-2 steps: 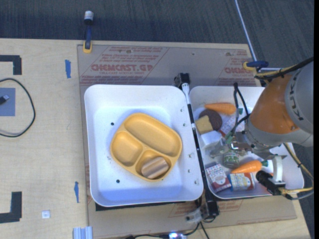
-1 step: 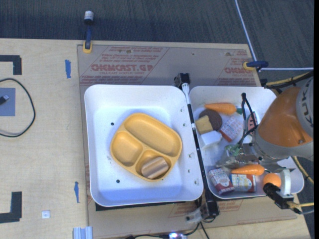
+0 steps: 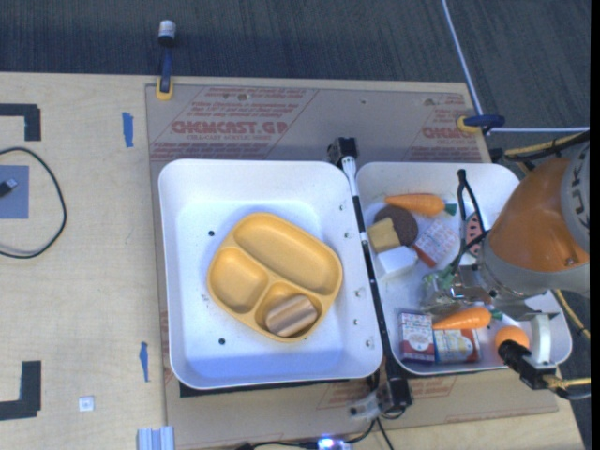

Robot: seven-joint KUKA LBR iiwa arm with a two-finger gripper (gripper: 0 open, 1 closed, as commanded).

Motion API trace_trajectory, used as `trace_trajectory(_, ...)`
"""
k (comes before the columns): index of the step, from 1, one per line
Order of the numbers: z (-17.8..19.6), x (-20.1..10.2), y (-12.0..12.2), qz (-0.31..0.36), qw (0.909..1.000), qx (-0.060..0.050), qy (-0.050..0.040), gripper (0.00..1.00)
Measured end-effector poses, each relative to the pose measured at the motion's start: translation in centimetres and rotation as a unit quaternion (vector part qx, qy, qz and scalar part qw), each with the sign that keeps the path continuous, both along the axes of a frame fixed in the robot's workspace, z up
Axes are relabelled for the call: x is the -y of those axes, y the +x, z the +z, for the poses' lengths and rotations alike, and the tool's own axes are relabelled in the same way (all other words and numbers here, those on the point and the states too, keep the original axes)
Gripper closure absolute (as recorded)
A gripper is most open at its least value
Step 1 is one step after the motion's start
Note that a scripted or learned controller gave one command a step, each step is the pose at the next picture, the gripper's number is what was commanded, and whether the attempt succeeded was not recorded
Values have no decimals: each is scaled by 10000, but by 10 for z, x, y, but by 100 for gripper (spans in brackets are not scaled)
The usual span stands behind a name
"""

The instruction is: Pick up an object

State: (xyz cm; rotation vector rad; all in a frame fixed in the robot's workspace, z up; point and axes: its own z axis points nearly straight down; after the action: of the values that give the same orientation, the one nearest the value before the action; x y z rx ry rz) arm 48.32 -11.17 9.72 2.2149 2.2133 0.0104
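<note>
Carrots are what I'd go for, honestly. My arm [image 3: 544, 228] comes in from the right edge of the frame and hangs over the right bin [image 3: 553, 345], and my gripper [image 3: 457, 284] sits low in the middle of that bin, buried in clutter. Can't tell from here whether it's spread or pinched, and nothing is clearly held.

Right below it, toward the lower right of the frame, lies a small carrot [image 3: 461, 320], orange with a green end, resting across the top of a printed carton [image 3: 433, 337]. Looks like a plastic toy, so my guess is light, stiff and a bit slick. It tapers, so I'd grab across the fat middle, not the pointy tip, or it'll probably squirt out.

A second carrot [image 3: 414, 203] sits at the top of the same bin, well apart from everything I'm hovering over. Near it there's a brown-and-tan round thing [image 3: 390, 227], a white block [image 3: 396, 260] and a crinkly packet [image 3: 437, 244]. The packet looks soft and floppy, bad grip.

Left bin [image 3: 187, 214] holds a yellow divided plate [image 3: 272, 275] with a bread roll [image 3: 292, 315] in its lower compartment. The plate is wide and shallow, hard to pinch. The roll might squish.
</note>
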Motion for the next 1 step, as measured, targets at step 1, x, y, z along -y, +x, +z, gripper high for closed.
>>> trace_trajectory(1, 88, -113, 66, 15, 10000, -56, 19, 100)
